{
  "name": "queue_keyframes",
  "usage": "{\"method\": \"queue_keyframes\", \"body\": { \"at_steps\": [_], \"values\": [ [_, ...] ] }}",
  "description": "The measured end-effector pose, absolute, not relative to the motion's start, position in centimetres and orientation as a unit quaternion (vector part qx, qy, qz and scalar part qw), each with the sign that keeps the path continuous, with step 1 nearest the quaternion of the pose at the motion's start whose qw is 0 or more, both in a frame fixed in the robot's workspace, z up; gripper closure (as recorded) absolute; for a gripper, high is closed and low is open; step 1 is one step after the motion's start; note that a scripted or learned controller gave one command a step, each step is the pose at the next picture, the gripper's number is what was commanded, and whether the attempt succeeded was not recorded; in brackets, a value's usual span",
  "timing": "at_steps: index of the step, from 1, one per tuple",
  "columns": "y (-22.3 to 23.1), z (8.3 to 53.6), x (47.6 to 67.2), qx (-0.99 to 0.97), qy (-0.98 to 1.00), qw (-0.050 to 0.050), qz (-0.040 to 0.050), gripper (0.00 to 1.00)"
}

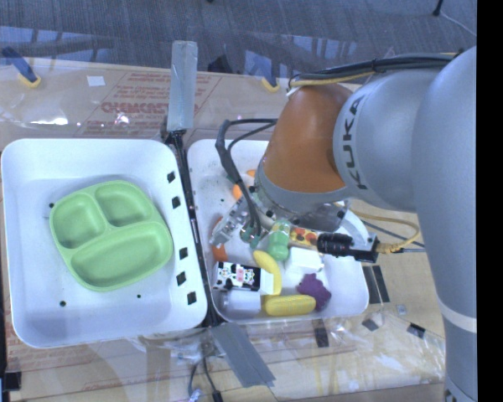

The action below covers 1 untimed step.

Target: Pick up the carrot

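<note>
Orange slivers of the carrot [237,192] show in the right bin [203,224], at about 9 o'clock from the tool [245,227]; most of it is hidden under the arm [377,157], so its shape cannot be told. The metal tool hangs low over the bin's left half, and whether it is wide or narrow cannot be told. Smooth plastic toys crowd the bin toward 5 o'clock of the tool: a yellow banana [268,271], a yellow block [289,305], a purple piece [315,290], a black-and-white card [237,276]. At 9 o'clock, the left bin [33,249] holds a glossy green divided plate [111,234] with rounded corners, white floor free around it. Clear taped film covers the tabletop [109,99].
</note>
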<state>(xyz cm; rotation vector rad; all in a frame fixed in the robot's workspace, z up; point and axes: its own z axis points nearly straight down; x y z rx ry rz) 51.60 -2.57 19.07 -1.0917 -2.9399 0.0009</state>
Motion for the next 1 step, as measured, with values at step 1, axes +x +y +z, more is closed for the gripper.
{"method": "queue_keyframes", "body": {
  "at_steps": [1],
  "values": [
    [-3.61, 24.19, 51.02, -0.420, -0.908, -0.001, -0.0002, 1.00]
  ]
}}
